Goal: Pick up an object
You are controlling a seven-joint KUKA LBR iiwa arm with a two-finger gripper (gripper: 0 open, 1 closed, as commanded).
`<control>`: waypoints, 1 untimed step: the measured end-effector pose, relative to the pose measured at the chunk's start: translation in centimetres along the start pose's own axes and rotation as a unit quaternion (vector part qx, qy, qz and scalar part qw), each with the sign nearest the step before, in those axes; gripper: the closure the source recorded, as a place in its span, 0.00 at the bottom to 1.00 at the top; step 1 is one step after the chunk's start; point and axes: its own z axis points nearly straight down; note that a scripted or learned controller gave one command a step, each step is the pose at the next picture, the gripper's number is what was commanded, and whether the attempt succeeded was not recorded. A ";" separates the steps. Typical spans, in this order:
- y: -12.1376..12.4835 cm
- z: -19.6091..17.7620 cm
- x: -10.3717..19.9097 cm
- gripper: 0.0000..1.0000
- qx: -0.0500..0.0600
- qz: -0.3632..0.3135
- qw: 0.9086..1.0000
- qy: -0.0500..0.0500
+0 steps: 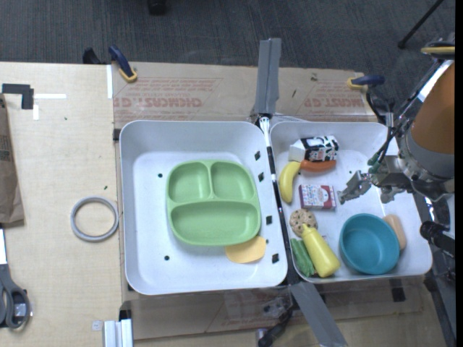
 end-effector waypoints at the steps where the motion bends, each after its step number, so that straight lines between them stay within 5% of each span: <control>1: 5.2 14.2 1.8 0.00 -0.003 -0.115 0.993 -0.001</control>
